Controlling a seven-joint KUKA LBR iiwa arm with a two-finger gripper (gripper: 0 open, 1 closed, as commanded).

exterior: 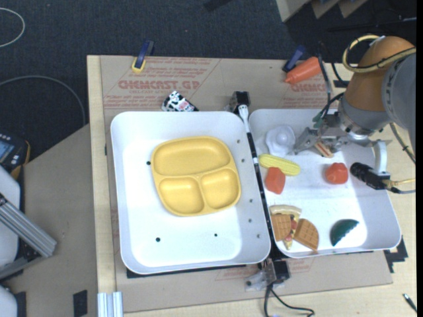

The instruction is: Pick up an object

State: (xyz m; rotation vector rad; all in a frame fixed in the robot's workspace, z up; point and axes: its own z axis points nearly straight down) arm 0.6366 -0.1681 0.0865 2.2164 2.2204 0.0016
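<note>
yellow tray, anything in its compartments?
Empty. All three compartments of the yellow tray in the left bin show bare yellow plastic.

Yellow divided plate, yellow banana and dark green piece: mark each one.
Yellow divided plate (193, 156): camera view, bare floor of its large top section.
Yellow banana (279, 164): camera view, middle of its length, right bin.
Dark green piece (344, 230): camera view, its centre, right bin's lower right corner.

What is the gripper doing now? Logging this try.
Gripper: low in the right bin, at a small brown object; open or closed cannot be told.
</note>
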